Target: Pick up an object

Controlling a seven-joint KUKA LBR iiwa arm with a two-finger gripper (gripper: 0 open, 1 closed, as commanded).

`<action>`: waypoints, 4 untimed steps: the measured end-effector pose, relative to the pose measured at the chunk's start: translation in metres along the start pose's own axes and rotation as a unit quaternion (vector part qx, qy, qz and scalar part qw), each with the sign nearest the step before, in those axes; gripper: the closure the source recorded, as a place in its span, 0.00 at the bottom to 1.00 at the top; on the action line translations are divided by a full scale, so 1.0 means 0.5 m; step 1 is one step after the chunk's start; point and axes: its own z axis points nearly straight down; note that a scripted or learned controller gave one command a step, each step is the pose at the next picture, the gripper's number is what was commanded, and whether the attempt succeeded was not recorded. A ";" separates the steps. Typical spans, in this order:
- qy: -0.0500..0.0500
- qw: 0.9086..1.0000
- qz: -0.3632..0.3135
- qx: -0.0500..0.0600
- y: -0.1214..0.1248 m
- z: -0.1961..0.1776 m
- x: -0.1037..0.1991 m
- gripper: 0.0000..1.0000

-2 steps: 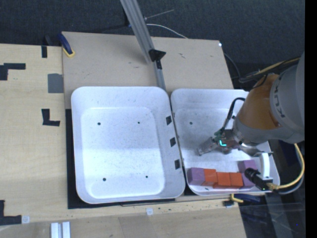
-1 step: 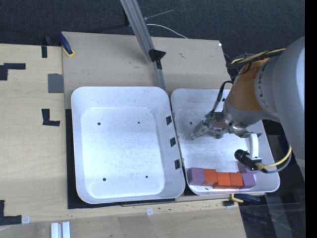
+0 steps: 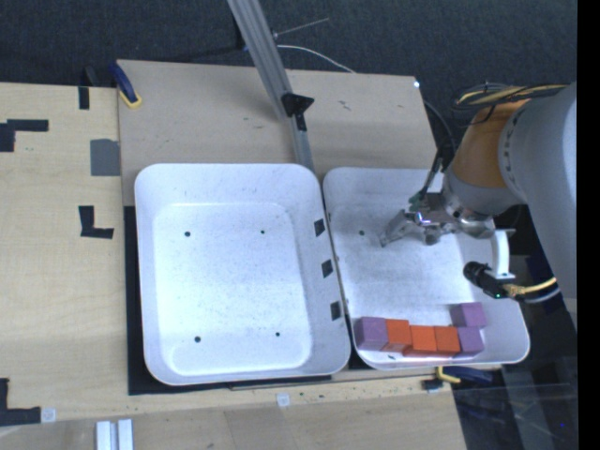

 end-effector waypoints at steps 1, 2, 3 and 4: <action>0.002 1.000 -0.004 0.000 0.075 0.000 0.123 0.00; 0.000 1.000 0.001 0.001 0.061 0.000 0.048 0.00; 0.001 1.000 -0.003 0.001 0.138 0.000 0.145 0.00; 0.001 1.000 -0.004 -0.003 0.148 -0.213 0.325 0.00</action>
